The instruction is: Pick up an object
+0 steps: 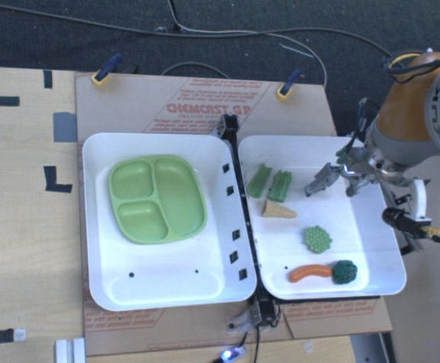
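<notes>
The right bin (379, 240) holds several toy foods. Two green sticks (259, 180) (280, 185) lie side by side near its left wall, with a tan wedge (279, 211) just below them. A bumpy green ball (317, 239) sits in the middle. An orange sausage shape (309, 274) and a dark green broccoli piece (345, 271) lie together at the front. My gripper (336, 184) hangs over the bin's upper right area, open, with nothing between its fingers. It is to the right of the green sticks and above the bumpy ball.
The left bin (99, 263) carries a light green divided plate (157, 199). A black divider with clips (239, 218) runs between the bins. Yellow-blue clamps (106, 69) (289, 84) hold the cardboard at the back. Cables cross the dark floor behind.
</notes>
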